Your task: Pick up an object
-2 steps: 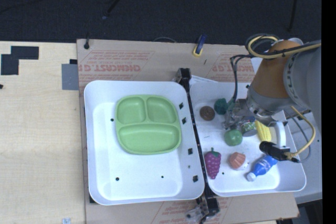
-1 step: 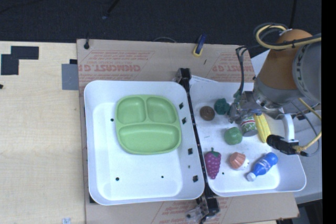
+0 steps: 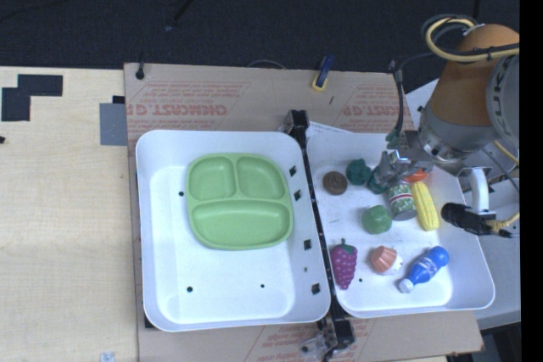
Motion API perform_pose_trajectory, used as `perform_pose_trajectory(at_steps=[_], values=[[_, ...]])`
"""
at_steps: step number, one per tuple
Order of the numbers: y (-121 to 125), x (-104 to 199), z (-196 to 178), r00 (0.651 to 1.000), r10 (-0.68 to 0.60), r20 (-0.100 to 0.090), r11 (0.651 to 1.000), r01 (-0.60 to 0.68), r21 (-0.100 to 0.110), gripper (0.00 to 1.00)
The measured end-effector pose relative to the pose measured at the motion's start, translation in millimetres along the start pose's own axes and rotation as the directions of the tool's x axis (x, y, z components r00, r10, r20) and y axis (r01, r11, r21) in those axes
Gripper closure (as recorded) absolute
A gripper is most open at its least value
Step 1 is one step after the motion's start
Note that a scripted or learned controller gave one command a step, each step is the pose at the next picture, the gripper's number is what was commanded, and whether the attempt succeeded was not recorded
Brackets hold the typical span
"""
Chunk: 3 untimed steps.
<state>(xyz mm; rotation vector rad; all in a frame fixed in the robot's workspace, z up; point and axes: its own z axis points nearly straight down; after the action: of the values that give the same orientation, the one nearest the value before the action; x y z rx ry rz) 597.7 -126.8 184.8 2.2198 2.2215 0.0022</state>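
Bins side by side on cardboard-covered bench, seen from above at a slant. Left bin [image 3: 161, 284] bearing a green divided plate [image 3: 238, 201], three compartments, near its middle. Right bin [image 3: 462, 292] holding the small objects: brown round thing [image 3: 335, 182] near the divider, dark green lump [image 3: 357, 173] just beside it, green round piece [image 3: 377, 219] lower down, purple grape bunch [image 3: 344, 264] by the bin's left wall, orange-pink ridged piece [image 3: 383, 258] next to the grapes, blue bottle with white cap [image 3: 424, 267] lying tilted toward the front right, yellow corn-like piece [image 3: 425, 206] lying beside a small can with a printed label [image 3: 401, 201].

Gripper [image 3: 392, 169] low over the right bin's upper middle, between the dark green lump and the can, close above or against the can's top; contact impossible to confirm. Fingers lost in a tangle of dark metal and blur, so opening width not readable, and nothing clearly seen between them. Red patch at the can's upper right, partly covered by the tool, unidentifiable.

Arm [image 3: 467, 89] with orange band cut off at the right side, upper body out of frame, yellow cable loop on top. Black cylindrical part [image 3: 467, 218] jutting over the bin's right rim, its far end hidden. Blue-and-yellow clip [image 3: 321, 74] at the cardboard's top edge. Label print on the can too small to read.
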Motion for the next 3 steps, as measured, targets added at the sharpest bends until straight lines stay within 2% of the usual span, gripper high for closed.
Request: perform_pose_trajectory(at_steps=[1,3], values=[[0.8,-1.2,-45.6,1.000,0.000,0.000,1.000,0.000,-0.001,1.00],[-49.6,98.5,-31.8,1.000,-0.003,-0.002,1.000,0.003,0.008,1.00]])
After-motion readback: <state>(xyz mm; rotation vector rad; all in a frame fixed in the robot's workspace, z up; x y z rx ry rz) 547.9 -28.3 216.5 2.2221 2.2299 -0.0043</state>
